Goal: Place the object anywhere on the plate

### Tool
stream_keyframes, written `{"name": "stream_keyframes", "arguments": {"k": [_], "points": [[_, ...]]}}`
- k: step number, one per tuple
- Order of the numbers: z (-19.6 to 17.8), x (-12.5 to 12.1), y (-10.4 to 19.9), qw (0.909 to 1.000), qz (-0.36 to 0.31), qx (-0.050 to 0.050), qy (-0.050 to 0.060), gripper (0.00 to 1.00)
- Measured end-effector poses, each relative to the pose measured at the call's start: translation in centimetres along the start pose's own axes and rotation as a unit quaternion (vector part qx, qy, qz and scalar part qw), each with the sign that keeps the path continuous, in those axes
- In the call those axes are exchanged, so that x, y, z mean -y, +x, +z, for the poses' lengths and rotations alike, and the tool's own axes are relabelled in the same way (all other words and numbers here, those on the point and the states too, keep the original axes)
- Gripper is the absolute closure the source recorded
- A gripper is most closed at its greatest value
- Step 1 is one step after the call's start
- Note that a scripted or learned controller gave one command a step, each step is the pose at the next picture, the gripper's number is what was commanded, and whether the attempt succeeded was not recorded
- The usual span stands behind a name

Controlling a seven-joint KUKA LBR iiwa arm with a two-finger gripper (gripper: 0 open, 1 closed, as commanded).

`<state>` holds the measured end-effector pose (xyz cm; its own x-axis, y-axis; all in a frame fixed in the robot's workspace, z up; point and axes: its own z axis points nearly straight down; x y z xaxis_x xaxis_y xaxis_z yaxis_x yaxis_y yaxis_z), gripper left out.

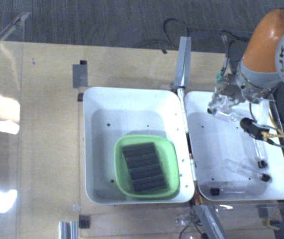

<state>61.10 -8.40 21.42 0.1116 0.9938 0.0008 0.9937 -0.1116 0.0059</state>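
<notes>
End effector point(225, 105) poised over the right bin's point(281, 185) 12 o'clock rim; whether it is released or clenched cannot be told. Left bin point(94, 148) holds one green plate point(169, 156) toward 6 o'clock, bearing one dark ridged object point(142, 167). Right bin holds three clear tubes point(260, 153). Two bins on the surface point(42, 173).
</notes>
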Motion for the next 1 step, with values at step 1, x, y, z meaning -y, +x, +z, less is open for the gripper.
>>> {"name": "stream_keyframes", "arguments": {"k": [1], "points": [[-10.37, 1.17, 0.08, 0.9937, -0.112, 0.001, -0.003, 1.00]]}}
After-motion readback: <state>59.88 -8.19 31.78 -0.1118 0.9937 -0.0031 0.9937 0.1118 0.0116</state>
